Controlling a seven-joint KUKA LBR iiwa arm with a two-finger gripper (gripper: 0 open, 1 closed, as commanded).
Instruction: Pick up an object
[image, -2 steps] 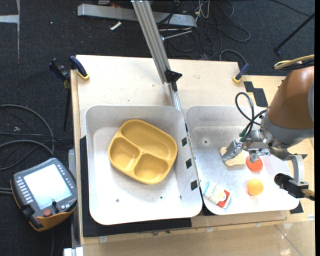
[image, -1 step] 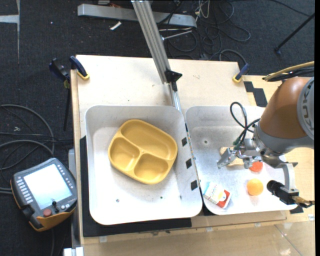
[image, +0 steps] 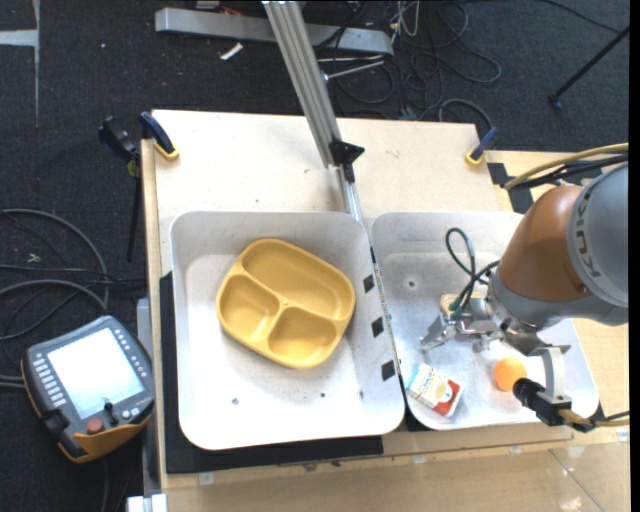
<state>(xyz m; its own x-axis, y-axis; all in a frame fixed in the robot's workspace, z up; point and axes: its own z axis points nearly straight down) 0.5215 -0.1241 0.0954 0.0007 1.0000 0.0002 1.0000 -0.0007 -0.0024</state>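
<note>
Jaws (image: 455, 330) are hanging apart, clamping nothing, above the small carton (image: 435, 389): likely light, crushable; grip its flat sides.

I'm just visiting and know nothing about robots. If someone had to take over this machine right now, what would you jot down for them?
Gripper: low over the right bin, nothing visible between its fingers; open or shut cannot be told.
Right bin holds an orange ball under the arm and a small red-and-white carton near the front edge.
Left bin holds a yellow divided plate.
Done: arm is down in the right bin.
Left: grasp an object and lift it; none is picked up yet.
</note>
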